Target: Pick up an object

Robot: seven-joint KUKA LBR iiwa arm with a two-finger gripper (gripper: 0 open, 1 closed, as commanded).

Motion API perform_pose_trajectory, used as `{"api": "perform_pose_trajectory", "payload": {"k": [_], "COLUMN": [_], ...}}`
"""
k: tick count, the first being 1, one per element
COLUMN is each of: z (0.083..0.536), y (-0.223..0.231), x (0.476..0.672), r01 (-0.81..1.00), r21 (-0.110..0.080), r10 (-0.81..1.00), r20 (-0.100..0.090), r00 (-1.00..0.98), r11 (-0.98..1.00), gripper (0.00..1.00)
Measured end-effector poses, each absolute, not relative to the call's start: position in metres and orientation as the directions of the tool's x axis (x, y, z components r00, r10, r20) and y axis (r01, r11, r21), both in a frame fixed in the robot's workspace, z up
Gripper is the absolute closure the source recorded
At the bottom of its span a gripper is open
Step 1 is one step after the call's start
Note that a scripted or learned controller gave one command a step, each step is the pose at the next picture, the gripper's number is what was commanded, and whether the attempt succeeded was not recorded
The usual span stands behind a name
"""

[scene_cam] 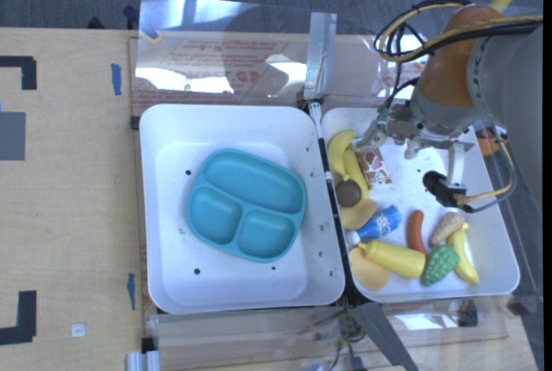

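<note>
My gripper [404,139] hangs over the back of the right bin [500,270], under the grey arm with its orange band [448,72]. Just left of it lie a yellow banana [342,155] and a small red-and-white packet [373,165]. A brown ball [348,192] sits below the banana. Nearer the front are a blue bottle [379,223], a red sausage [417,229], a yellow bottle [394,257], a green toy [440,264], a tan piece [446,227] and a yellow curved piece [467,255]. Nothing is seen in the gripper's hold.
The left bin [164,145] holds a teal plate [247,204] with three compartments. A clear plastic wall [224,50] stands behind the bins. Cables [405,28] loop off the arm's wrist. The wooden bench [60,188] stretches to the left.
</note>
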State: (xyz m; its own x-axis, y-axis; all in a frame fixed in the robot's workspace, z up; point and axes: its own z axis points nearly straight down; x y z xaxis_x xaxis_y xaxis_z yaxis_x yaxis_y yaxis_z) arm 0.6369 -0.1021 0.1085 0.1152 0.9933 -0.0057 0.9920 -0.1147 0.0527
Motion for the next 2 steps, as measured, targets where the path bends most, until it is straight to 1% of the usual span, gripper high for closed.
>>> {"api": "perform_pose_trajectory", "payload": {"k": [1, 2], "z": [0.108, 0.108], "y": [-0.102, -0.102], "x": [0.646, 0.657], "r01": [0.997, 0.994], "r21": [0.042, 0.041], "r10": [0.998, 0.995], "r20": [-0.009, -0.002], "r00": [0.068, 0.100], "r11": [-0.068, -0.100], "gripper": [0.00, 0.00]}}
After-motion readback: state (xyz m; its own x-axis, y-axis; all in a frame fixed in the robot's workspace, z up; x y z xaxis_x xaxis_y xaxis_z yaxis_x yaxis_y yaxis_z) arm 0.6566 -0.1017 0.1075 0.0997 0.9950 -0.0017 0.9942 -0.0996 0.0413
